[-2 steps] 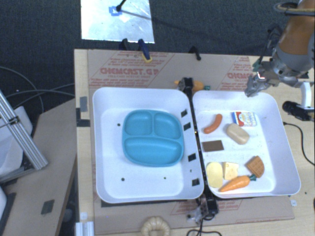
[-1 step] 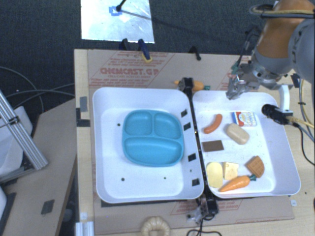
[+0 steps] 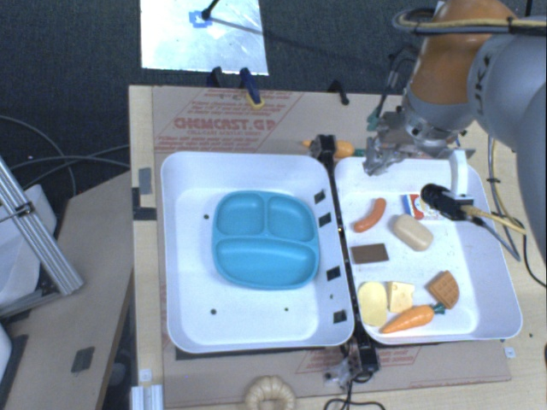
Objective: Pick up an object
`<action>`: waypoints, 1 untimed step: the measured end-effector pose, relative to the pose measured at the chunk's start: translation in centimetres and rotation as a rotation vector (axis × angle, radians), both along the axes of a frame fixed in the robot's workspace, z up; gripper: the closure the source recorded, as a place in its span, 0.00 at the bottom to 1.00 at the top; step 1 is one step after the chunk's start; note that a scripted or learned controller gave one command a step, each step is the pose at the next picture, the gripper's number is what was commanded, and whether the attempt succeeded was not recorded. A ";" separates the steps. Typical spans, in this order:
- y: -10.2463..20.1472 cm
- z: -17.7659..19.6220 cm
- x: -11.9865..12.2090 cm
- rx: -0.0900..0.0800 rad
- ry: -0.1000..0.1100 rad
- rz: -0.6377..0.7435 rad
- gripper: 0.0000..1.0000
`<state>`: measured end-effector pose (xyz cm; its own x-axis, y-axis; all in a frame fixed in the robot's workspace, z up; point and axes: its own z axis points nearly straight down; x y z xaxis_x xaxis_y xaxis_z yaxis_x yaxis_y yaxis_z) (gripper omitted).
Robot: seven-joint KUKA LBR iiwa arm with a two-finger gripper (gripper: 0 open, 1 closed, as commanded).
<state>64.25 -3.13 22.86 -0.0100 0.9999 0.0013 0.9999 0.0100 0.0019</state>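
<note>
My gripper (image 3: 379, 162) hangs over the far left corner of the right bin (image 3: 500, 293), with nothing seen in it. Just below it in that bin lies a red sausage (image 3: 369, 215). Further right are a beige bread roll (image 3: 412, 232) and a small red, white and blue carton (image 3: 415, 205). A brown rectangle (image 3: 369, 253) lies mid-bin. Along the near side sit a pale yellow round piece (image 3: 372, 303), a cheese piece (image 3: 400, 295), a waffle-like brown piece (image 3: 443, 288) and a carrot (image 3: 408, 318).
The left bin (image 3: 184, 254) holds a blue divided plate (image 3: 263, 238). A small orange object (image 3: 343, 149) lies behind the bins near the divider. A beige ring-shaped item (image 3: 272, 393) lies on the bench in front. The arm (image 3: 479, 58) looms over the far right.
</note>
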 end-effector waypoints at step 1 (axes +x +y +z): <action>3.4 0.6 -2.1 -0.001 0.001 -0.002 1.00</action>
<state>62.13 0.29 23.46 -0.0079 1.0000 0.0008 1.0000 0.0079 0.0010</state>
